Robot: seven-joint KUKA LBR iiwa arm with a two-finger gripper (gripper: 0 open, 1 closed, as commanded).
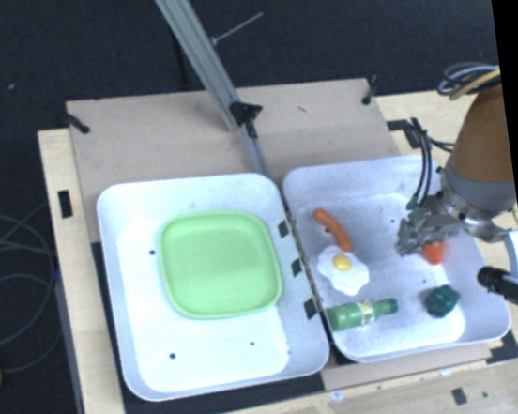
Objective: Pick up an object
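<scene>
Nearest the camera, the green bottle (361, 312) lies along the right bin's (369, 182) front edge, while my gripper (419, 235) hangs directly over a small orange object (432, 251) toward the right side, whether I've closed on it I cannot tell.

No text, label, brand, number or sign could be read anywhere in the camera view. The small green glass-like bottle (361, 313) lying near the front edge of the right shallow white bin (391, 349) carried a yellowish band around its middle, but it was too small and blurred to show any lettering. The flat light-green square plate (219, 263) in the left shallow white bin (134, 265) bore no markings.
</scene>
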